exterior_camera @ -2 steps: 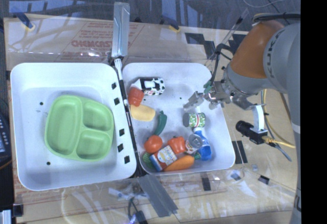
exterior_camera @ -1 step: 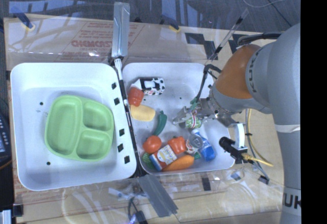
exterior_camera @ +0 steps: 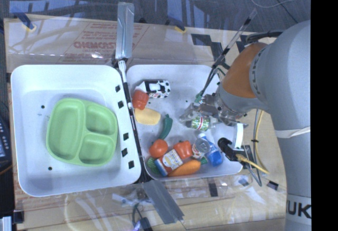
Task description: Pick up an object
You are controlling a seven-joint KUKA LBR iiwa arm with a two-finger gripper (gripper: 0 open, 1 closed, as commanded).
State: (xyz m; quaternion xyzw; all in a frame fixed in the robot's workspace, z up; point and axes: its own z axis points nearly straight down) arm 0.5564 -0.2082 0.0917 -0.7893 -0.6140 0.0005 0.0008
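My gripper [exterior_camera: 199, 118] is down in the right bin [exterior_camera: 177, 74], at its right middle. It sits right over a small green-and-silver can [exterior_camera: 201, 123], which is partly hidden beneath it. Whether the can is held I cannot make out. Near the gripper's lower side lies a clear bottle with a blue cap [exterior_camera: 208, 151]. Further left in the same bin are a black-and-white toy cow [exterior_camera: 157, 88], a red-orange fruit [exterior_camera: 140, 99], a yellow piece [exterior_camera: 148, 116] and a green vegetable [exterior_camera: 166, 126].
Along the right bin's front wall lie a tomato [exterior_camera: 158, 148], an orange labelled bottle [exterior_camera: 177, 155] and a carrot [exterior_camera: 186, 167]. The left bin [exterior_camera: 26, 93] holds a green divided plate [exterior_camera: 82, 131]. The grey arm [exterior_camera: 280, 82] covers the bin's right side.
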